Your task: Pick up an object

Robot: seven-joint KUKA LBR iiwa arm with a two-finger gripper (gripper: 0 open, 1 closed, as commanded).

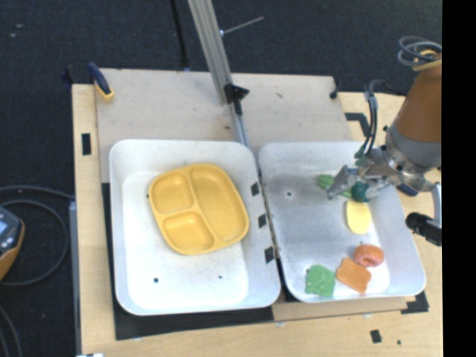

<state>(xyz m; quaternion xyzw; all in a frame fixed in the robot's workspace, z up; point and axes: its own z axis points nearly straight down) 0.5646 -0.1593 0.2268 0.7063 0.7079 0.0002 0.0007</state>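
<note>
Gripper (354, 187) was low over right bin (297, 222), beside dark green object (360, 193) and small green piece (325, 181). Jaw state: could not tell. Nothing seen lifted; pick judged not yet done. Yellow piece (358, 217) lay just below.

Two white bins (123, 199) (297, 162); one yellow divided tray (198, 207); five small objects (358, 218) (320, 280) (353, 274) (369, 255) (326, 181)

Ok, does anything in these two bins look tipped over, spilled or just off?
Nothing stands out. The yellow divided plate lies flat in the left bin, turned askew to its walls. The right bin holds small items loosely scattered near the gripper; nothing is spilled.
</note>
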